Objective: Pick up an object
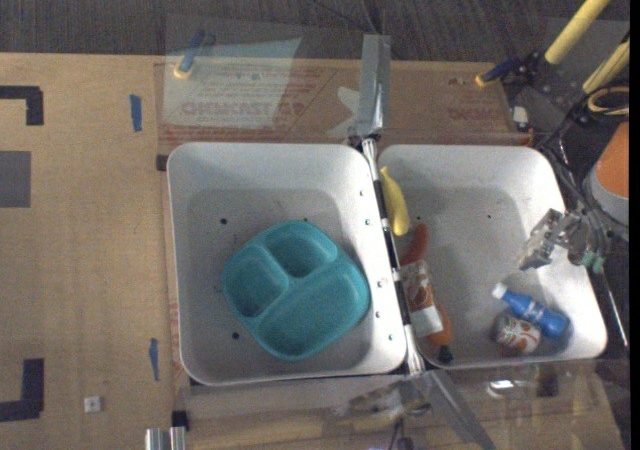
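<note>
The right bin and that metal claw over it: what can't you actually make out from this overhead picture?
- Gripper: small and blurred in the camera view; its finger state is unreadable.
- Arm: cut off by the right edge.
- Small can: partly covered by the blue bottle; label too small to read.
- Items along the right bin's left wall, below the banana: overlapping, hard to separate.

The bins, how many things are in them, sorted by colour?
Teal: 1, the divided plate in the left bin
Yellow: 1, the banana
Blue: 1, the bottle
Orange or red: 3, the carrot, the packet, the can
Total: 6, with 5 in the right bin
</note>
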{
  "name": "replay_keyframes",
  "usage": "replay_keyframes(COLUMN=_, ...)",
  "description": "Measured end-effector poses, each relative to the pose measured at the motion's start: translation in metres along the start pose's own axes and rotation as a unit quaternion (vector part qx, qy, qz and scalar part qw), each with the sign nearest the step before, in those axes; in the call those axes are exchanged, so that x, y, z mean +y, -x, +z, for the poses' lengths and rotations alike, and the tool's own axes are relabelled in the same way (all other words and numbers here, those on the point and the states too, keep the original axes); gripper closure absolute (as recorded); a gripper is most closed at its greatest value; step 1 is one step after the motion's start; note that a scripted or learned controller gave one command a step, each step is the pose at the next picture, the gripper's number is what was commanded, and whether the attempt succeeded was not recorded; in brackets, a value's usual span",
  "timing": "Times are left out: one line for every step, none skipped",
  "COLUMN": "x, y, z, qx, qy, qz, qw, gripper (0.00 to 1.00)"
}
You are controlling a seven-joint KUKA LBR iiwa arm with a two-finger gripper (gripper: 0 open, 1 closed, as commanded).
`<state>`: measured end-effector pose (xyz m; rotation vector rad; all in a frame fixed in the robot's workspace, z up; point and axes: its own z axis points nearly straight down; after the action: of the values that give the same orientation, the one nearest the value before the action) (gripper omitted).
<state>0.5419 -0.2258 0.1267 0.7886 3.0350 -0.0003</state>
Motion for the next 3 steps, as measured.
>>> replay_keyframes(x=0.061, y=0.054, z=0.034, qx=0.0, qy=0.0, qz=0.022, qw=0.9998, gripper=0.0)
replay_keyframes(x=0.062, y=0.056, z=0.023, qx=-0.004, qy=0.002, qz=0.023, qw=0.9997, gripper=1.0)
replay_keyframes(x=0.059, y=0.072, z=-0.051, qx=-0.002, qy=0.001, qz=-0.102, qw=0.9948, gripper=1.0)
